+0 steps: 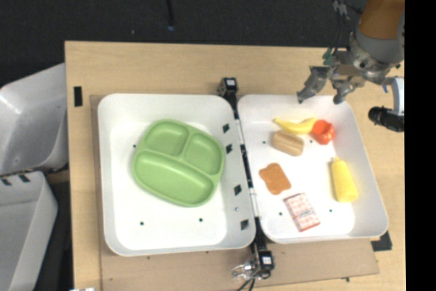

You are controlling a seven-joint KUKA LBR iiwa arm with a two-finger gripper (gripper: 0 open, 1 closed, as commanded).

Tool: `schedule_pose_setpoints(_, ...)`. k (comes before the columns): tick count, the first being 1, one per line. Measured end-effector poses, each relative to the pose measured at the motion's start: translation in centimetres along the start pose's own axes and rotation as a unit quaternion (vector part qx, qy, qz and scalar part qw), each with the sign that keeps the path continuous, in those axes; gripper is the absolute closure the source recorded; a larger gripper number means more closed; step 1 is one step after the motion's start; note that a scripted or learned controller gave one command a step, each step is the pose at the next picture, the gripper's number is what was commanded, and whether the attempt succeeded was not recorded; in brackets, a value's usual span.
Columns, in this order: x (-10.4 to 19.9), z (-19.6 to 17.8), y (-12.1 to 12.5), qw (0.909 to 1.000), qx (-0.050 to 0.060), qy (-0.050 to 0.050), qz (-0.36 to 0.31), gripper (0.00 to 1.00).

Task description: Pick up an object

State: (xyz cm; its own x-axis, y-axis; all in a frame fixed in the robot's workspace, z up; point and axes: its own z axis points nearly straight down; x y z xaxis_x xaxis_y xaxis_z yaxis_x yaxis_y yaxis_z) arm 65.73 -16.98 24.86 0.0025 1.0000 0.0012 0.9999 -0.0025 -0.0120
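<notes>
While the gripper [322,90] hangs spread and empty over the right bin's [364,146] far edge, the approach step is judged in hand. Nearest lies the banana [294,124], just nearer; next calls for descent onto it.

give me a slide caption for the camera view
Open claw hovers above the right bin's far edge, over banana, red pepper and other toy food; green divided plate sits in left bin.
</notes>
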Motion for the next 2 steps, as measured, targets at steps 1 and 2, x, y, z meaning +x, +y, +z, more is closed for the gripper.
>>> schedule_pose_setpoints(1, 0.1, -0.9, 0.2, 1.0000, -0.007, -0.001, -0.001, 0.00)
schedule_pose_setpoints(2, 0.1, 5.4, 0.0, 1.0000, -0.004, -0.001, -0.001, 0.00)
